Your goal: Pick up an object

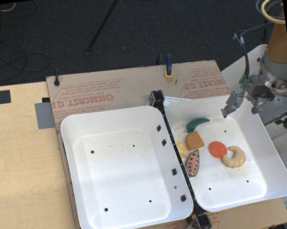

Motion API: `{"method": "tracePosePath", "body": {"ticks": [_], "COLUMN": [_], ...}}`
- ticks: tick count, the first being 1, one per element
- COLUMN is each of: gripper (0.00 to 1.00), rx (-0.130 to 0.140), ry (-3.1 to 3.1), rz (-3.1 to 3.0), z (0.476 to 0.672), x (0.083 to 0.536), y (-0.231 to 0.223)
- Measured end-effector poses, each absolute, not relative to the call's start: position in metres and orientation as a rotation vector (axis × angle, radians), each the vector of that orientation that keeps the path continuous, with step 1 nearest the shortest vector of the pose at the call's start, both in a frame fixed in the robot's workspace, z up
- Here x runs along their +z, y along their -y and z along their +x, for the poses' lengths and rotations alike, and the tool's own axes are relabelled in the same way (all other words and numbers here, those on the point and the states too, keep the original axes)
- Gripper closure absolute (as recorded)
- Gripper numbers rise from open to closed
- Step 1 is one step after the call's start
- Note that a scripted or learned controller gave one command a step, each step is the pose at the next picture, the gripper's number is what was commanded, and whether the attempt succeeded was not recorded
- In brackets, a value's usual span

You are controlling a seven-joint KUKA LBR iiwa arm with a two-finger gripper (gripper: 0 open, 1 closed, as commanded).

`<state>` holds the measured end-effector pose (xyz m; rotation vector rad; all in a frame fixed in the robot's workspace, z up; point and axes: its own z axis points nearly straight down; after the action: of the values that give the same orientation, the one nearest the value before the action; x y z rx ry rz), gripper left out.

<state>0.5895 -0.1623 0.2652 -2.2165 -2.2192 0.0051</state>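
Several toy foods lie in the right bin (270, 183): a green curved pod (197, 124), a brown toast-like piece (194, 141), a small yellow piece (182, 150), a watermelon slice (193, 163), a red round piece (217, 149) and a tan curled shrimp-like piece (234, 157). My gripper (243, 106) hangs over the bin's far right corner, up and to the right of the foods. It is open, and nothing sits between its fingers.
The left bin (74, 147) adjoins the right one along a black divider strip (173, 155). Both rest on a cardboard sheet (108, 90) with a blue-and-yellow clamp (168, 66) at the far edge. Wooden bench lies to the left.
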Motion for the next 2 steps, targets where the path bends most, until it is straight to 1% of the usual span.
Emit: {"method": "tracePosePath", "body": {"ticks": [1, 2], "gripper": [0.00, 0.00], "rx": [0.011, 0.008], "ry": [2.216, 2.216], "rz": [-2.206, -2.223], "z": [0.600, 0.602], "x": [0.161, 0.097], "y": [0.102, 0.097]}}
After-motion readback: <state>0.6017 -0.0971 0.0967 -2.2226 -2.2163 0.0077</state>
